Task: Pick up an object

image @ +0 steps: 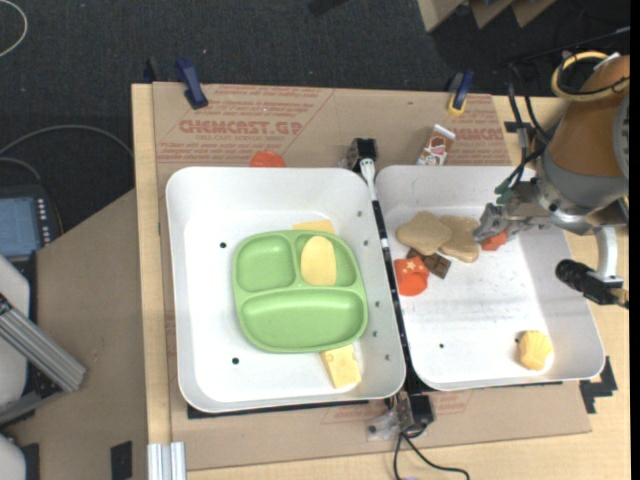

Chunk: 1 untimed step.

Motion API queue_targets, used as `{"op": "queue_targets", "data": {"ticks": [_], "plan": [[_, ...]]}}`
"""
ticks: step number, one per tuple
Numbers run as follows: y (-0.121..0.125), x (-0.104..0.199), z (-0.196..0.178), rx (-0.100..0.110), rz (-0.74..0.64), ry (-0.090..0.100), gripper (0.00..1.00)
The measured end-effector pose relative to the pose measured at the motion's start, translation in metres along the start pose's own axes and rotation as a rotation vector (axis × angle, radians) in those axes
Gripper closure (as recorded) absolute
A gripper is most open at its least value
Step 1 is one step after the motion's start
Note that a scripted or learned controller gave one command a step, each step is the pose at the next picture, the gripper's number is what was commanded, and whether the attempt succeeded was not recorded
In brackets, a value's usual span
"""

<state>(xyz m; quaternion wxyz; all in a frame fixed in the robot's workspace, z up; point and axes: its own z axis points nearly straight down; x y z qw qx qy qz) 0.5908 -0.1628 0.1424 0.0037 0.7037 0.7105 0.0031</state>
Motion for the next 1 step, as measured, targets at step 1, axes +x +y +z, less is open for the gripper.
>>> {"op": "queue_targets", "data": {"ticks": [1], "plan": [[0.0374, 0.0955, -0.0455, 0.000, -0.001, 0.002, 1.00]]}}
